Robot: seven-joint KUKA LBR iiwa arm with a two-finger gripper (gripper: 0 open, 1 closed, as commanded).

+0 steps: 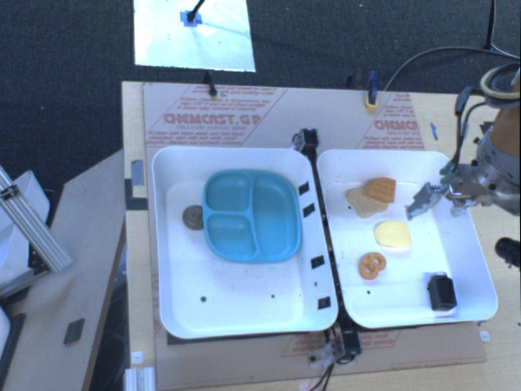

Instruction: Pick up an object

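The right bin [468, 255] holds an orange wedge [380, 189] lying on a tan flat piece [363, 204], a pale yellow oval [392, 235], a small orange pretzel shape [372, 265] and a black block [440, 292]. My gripper [422, 199] hangs over the right bin's upper right part. It is just right of the orange wedge and above the yellow oval. Nothing shows in its grasp.
The left bin [175, 300] holds a blue divided plate [248, 216] and a small brown round object [193, 217] at the plate's left. A black-clipped divider [317, 235] joins the two bins. The arm [496, 149] enters from the right.
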